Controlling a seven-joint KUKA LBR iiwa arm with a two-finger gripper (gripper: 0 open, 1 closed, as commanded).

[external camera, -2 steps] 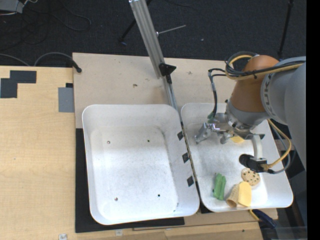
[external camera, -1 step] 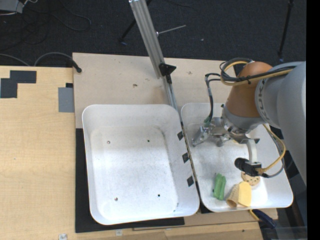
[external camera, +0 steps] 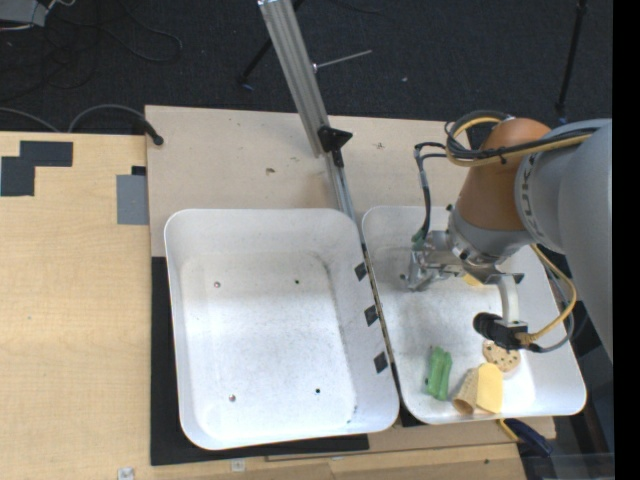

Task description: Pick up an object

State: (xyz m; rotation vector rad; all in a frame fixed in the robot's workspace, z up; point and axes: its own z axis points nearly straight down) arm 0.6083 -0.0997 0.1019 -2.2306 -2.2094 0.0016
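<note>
Down on the bench (external camera: 250, 158), two shallow white bins sit side by side, the left bin (external camera: 200, 233) wide and bare white with a few dark specks on its floor, the right bin (external camera: 560, 393) narrower and partly covered by the arm (external camera: 560, 183). That arm comes in from the right, grey with its orange band (external camera: 500, 183) bulging just above the wrist, and it bends down so that the gripper (external camera: 420, 268) hangs over the upper part of the right bin, close to the wall the two bins share. How wide the gripper stands cannot be told from this slant (the metal parts there blur together), and nothing can be made out in its grasp. Toward the near end of the right bin lie three small things: a green block (external camera: 438, 372), lying lengthwise and slightly tilted; a yellow piece (external camera: 488, 388) just right of it, with a tan edge along its lower left; and a round tan disc with dark spots (external camera: 500, 357) touching the yellow piece's upper right side. All three are well apart from the gripper, nearer the camera than it is. A black and yellow cable (external camera: 545, 333) loops from the arm down beside the disc. A slanted metal rail (external camera: 300, 68) rises from the bench behind the bins.
</note>
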